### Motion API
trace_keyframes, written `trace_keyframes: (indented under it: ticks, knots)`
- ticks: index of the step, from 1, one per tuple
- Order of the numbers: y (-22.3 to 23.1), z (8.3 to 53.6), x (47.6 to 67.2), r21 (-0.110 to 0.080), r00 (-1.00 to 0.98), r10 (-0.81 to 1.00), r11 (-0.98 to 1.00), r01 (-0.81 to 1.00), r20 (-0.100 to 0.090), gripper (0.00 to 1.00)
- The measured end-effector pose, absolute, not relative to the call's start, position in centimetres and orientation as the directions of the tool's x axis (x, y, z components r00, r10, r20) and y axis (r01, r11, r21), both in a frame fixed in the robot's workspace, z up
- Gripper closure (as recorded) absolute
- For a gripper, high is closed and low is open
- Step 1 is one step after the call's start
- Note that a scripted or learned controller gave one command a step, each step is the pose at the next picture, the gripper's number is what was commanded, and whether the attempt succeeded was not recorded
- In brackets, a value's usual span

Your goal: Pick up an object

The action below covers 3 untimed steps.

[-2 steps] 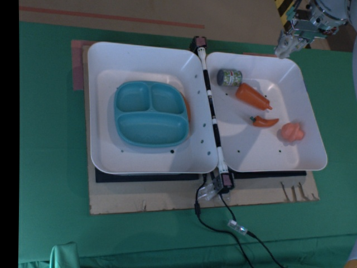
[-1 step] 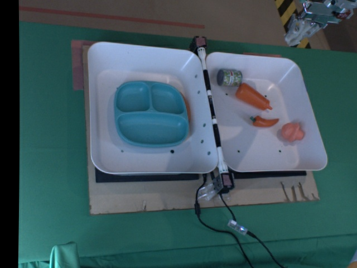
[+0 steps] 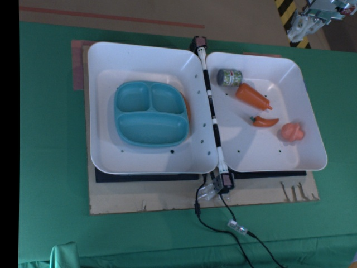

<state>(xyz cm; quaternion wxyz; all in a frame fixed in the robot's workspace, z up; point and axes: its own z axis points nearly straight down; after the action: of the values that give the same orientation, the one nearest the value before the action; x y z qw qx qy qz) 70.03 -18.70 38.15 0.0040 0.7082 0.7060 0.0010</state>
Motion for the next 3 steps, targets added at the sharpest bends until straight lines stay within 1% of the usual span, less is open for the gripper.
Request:
trace_keyframes:
  ticks: [1, 2, 3]
  knots:
    - [-18.7, 38.4, 68.1, 0.004, 0.004, 1.0, -0.004, 1.0, -0.003, 1.0]
    - [-18.7, 36.7, 62.2, 0.004, 0.004, 1.0, -0.004, 1.0, -0.002, 1.0]
    - [-18.7, 36.5, 61.3, 0.004, 0.003, 1.0, -0.003, 1.0, -0.002, 1.0]
